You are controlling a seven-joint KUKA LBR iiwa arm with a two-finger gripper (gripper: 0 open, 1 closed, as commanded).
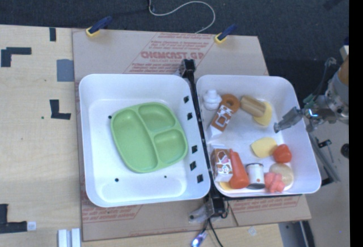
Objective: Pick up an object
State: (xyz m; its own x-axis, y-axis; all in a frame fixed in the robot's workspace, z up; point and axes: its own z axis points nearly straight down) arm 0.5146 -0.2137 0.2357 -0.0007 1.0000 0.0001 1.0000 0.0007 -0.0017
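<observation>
The right bin point(283, 85) holds several toy foods: a small white bottle point(211, 98), a brown box point(223, 115), a bread roll point(253, 106), a yellow wedge point(263, 147), a red tomato point(282, 153), a small carton point(223, 164), an orange carrot point(238, 173) and a can point(256, 173). My gripper point(289, 119) hangs over the right bin's right side, just above and right of the yellow wedge and the tomato. It reaches in from the right edge. I see nothing held in it.
The left bin point(93, 127) holds a green divided plate point(148, 137). A black divider point(195, 127) runs between the bins. Both bins rest on a cardboard sheet point(170, 53) held by two clamps. A cable point(181, 8) loops on the dark floor behind.
</observation>
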